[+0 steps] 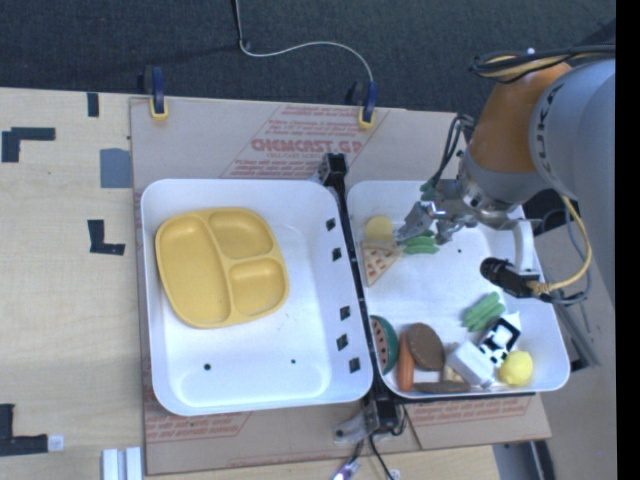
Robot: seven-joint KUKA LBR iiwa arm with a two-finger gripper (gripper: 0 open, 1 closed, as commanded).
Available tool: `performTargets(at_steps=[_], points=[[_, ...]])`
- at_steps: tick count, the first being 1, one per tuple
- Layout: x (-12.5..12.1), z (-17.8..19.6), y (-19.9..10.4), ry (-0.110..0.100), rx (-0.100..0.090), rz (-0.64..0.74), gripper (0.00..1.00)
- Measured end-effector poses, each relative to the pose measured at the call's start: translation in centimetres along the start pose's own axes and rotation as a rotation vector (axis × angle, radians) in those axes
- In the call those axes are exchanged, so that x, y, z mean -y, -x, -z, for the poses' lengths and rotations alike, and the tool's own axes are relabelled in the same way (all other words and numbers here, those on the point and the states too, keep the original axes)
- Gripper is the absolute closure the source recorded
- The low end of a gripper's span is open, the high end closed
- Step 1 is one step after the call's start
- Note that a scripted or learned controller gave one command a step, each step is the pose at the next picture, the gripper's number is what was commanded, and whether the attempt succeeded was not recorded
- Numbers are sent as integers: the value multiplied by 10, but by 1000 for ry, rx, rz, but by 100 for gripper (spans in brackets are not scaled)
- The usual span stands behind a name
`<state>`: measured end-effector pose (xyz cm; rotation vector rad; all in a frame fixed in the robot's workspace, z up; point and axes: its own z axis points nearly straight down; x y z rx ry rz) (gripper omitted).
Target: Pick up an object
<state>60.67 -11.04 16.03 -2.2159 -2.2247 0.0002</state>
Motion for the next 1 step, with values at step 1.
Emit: performTargets(at_steps=[1], points=[[39,23,-49,-5,-2,2,100]])
